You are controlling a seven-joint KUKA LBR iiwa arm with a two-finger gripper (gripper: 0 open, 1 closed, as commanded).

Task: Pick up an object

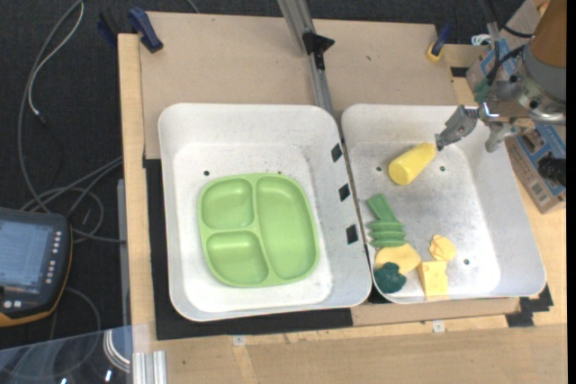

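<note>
Your likeliest target, the yellow cylinder (pixel 412 164), lies on its side in the right bin (pixel 504 220), upper middle of it, right of frame centre. The tool (pixel 474 129) hangs just up and right of it, spread wide and holding nothing. Being round, it may roll off if one finger (pixel 453 130) nudges it first. The green pieces (pixel 386 225) and yellow blocks (pixel 434 270) lie crowded lower down.

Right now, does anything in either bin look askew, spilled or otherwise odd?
Nothing looks spilled or damaged. The yellow cylinder lies on its side in the right bin, near the gripper. The other small pieces are bunched at that bin's front left corner. The green divided tray sits flat in the left bin.
</note>
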